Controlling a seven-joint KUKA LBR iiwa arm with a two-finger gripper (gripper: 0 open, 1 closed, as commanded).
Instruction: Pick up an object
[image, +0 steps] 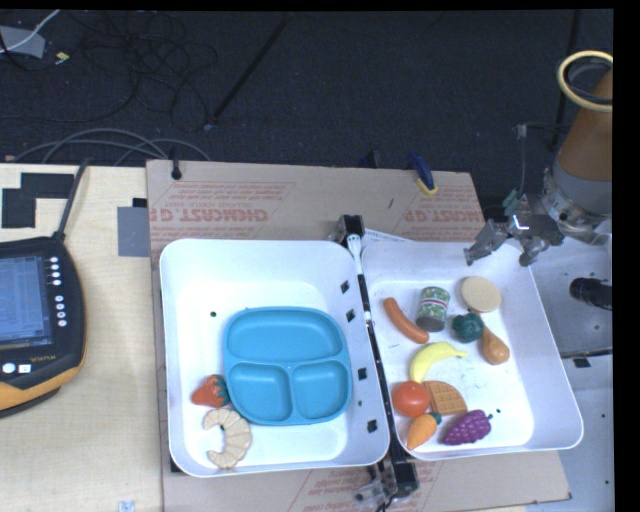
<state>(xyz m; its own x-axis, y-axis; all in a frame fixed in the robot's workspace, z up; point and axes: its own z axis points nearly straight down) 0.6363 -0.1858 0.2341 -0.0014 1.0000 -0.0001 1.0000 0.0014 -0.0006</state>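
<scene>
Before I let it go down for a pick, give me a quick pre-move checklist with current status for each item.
1. Gripper holds nothing: ok, it hangs over the right bin's upper right corner with nothing between its fingers.
2. Fingers spread for a grasp: ok, they look apart.
3. Targets in reach: ok, the round beige piece and the small can lie nearest.
4. Room around the target: not ok for the can, with the hot dog and the dark green piece close beside it; the beige piece has more room.
5. Gripper lined up over one object: not ok, it is off to the upper right of all.
</scene>
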